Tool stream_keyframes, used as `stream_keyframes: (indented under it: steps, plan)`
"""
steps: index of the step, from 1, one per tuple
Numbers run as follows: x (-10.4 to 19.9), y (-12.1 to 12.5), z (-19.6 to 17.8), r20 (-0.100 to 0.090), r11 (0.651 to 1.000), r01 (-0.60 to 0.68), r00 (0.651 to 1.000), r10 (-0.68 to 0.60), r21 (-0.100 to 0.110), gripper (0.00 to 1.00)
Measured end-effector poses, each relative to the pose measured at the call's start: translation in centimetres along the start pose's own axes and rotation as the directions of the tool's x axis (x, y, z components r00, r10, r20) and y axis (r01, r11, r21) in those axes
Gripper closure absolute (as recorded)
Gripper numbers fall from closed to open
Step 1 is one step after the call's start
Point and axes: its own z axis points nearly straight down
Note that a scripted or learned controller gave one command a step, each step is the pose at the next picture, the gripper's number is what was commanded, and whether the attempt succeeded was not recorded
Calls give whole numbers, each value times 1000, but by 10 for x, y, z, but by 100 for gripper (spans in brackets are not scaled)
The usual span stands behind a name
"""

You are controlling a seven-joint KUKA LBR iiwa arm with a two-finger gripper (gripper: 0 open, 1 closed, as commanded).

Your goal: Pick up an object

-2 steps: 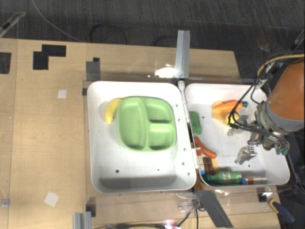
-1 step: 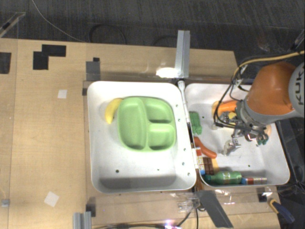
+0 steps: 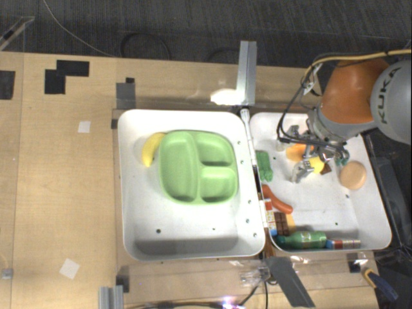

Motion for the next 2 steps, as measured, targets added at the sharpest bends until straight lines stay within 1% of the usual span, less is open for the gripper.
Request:
stream_keyframes:
  steps: [1,2]
  plan:
    - [-37,27,1,-2,999,-33,999,33,-2,0]
    - [-42,26,-13,12,1000,-29,1000,29,1,100]
